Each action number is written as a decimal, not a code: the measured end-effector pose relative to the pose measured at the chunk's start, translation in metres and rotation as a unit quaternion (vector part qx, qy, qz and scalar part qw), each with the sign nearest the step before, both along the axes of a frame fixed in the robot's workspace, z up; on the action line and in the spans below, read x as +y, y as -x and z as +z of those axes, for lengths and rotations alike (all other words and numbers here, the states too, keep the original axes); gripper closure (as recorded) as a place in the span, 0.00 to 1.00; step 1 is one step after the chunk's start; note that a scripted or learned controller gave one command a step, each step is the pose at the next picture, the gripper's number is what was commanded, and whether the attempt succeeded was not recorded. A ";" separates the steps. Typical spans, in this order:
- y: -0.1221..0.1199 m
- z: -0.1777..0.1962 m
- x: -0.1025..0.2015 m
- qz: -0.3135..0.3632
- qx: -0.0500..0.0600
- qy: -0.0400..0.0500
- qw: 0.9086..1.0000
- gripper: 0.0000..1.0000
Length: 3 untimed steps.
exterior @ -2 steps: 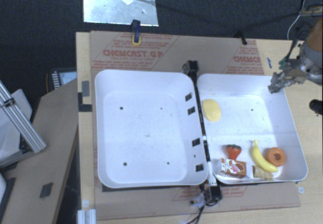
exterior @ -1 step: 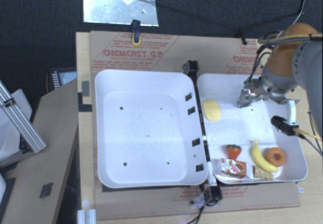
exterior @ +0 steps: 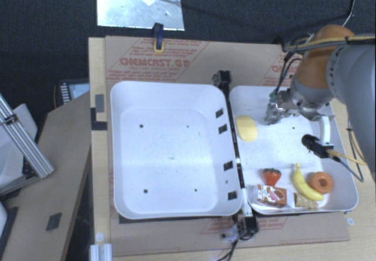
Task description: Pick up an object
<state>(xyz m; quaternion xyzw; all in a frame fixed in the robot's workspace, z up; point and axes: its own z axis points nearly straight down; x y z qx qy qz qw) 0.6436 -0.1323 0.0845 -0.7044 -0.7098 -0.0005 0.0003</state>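
1. Apparently at the approach step of the pick, with nothing lifted yet.
2. Finds the pincer (exterior: 273, 113) low over the back part of the right bin (exterior: 282, 151), reaching in from the right side.
3. Cannot tell whether the pincer is apart or together, because it is too small and dark from this slanted angle. Shows nothing held in it.
4. Takes as the nearest candidate the pale yellow lemon-like piece (exterior: 247, 129). It lies on the bin floor near the left wall, just beside the pincer on its left, and seems apart from it.
5. Offers other candidates along the front wall of the same bin, all close together:
   - a strawberry (exterior: 271, 176)
   - a banana (exterior: 306, 183)
   - an orange round piece (exterior: 321, 182)
   - a small printed packet (exterior: 271, 196)
6. Calls next, by judgement, for:
   - a short shift left to centre above the yellow piece
   - a straight descent with the pincer apart
   - a closing across its narrow width
7. Needs some care. The rounded smooth shape can probably slip out or roll toward the wall if the closing is off-centre.
8. Looks harder for the front group, where a neighbour can be pushed or caught together with the target.
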 end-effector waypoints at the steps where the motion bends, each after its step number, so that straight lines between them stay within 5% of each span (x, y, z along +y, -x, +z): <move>1: -0.006 0.000 0.046 0.001 0.000 0.000 1.000 1.00; 2: -0.017 0.001 -0.038 -0.006 -0.003 0.002 1.000 1.00; 3: -0.014 0.000 -0.015 -0.001 -0.001 0.001 1.000 1.00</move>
